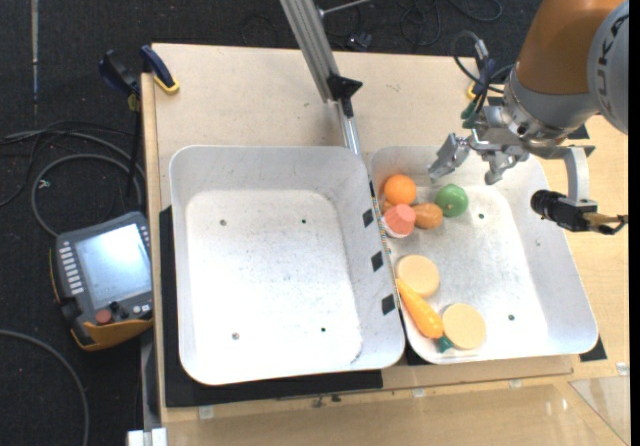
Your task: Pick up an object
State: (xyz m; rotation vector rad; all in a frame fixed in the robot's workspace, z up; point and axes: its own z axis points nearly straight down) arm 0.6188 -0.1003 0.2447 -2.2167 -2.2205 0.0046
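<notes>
The green ball [453, 199] lay in the right bin [545, 274], touching a small brown piece [428, 216] on its left, with the orange ball [399, 189] and a pink piece [400, 221] just beyond that. The gripper [470, 162] hung above and just right of the green ball, its fingers [445, 158] spread wide and holding nothing. A round ball might have rolled off one finger. Closing there could also have nudged the brown piece or caught two things at once.

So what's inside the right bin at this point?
The right bin holds an orange ball, green ball, pink piece, two pale discs, and a carrot; anything beneath them is hidden.
</notes>
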